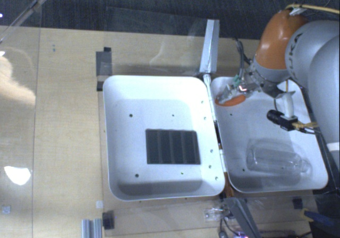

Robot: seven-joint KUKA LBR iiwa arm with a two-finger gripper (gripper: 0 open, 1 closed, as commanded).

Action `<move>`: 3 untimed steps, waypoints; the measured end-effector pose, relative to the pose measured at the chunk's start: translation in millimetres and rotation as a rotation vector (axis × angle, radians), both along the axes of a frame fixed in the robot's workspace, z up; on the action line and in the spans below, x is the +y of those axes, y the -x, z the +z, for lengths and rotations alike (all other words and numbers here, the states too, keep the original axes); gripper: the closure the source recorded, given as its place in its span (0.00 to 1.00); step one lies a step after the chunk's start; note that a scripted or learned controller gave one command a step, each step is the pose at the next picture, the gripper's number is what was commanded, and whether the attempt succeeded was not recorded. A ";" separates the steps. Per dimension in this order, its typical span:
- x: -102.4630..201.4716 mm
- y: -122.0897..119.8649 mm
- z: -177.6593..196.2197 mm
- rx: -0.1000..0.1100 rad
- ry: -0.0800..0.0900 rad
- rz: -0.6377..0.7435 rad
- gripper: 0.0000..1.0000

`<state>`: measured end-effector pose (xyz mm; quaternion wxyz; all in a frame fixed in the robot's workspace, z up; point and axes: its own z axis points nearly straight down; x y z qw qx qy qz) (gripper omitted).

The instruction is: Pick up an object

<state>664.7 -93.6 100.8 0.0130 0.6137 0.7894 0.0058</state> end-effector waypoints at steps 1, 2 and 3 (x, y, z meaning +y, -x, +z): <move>1.7 -3.4 13.8 -0.013 0.000 0.003 1.00; -44.1 -5.9 102.1 0.018 -0.001 0.177 1.00; -24.9 30.6 71.2 0.023 -0.011 -0.264 1.00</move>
